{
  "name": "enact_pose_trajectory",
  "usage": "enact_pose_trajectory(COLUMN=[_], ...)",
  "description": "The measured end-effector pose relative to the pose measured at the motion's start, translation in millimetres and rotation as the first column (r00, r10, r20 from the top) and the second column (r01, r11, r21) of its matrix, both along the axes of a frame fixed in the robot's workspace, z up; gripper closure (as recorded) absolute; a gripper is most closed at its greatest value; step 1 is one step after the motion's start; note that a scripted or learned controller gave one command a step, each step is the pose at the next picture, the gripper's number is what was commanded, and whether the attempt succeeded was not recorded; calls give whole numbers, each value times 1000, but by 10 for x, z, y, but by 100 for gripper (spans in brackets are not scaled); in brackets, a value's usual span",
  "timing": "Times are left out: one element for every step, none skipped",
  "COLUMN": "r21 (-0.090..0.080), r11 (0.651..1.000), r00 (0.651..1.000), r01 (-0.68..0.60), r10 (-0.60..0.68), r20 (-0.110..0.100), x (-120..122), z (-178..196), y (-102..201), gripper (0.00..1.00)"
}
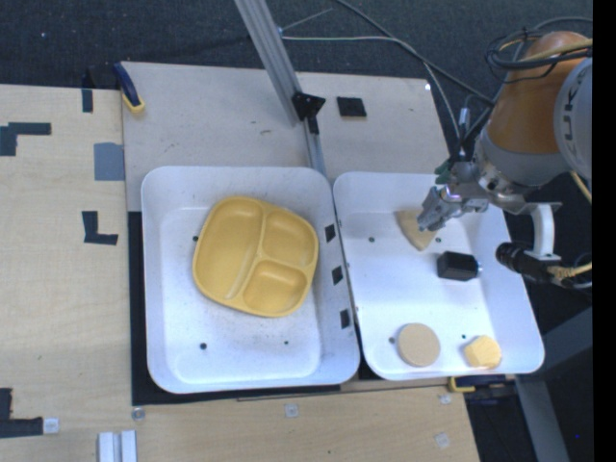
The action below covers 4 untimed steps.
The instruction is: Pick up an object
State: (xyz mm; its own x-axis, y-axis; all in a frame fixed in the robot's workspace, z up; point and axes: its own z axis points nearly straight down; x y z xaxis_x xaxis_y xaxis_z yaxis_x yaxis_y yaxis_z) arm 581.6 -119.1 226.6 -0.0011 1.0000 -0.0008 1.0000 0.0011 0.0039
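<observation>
Where the tool (430, 216) hovers — tan wedge (417, 230), black block (457, 266) beside.

Little can be read — only part of some dark lettering, seemingly "UK", on the grey arm (577, 114) beside its orange band. The rest of that marking is cut off at the edge.

Pale wooden bench (58, 287) seen from above against dark carpeted floor (115, 12).
Dark tape patches (108, 160) mark the benchtop; a slanted metal strut (265, 37) crosses the floor, where thin cables (366, 29) trail.
</observation>
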Motion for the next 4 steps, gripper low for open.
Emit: enact_pose_trajectory(r21=[2,3,2,2], r11=[1000,1000,1000,1000], r00=[1000,1000,1000,1000], r01=[-4,-6,-5,-6], r10=[4,6,5,6], r20=[-7,-8,-8,-6], x=[-218,-344,-483,-638], z=[-64,-128,-182,-7], y=[508,1117,1604,2087], gripper=[100,100,100,100])
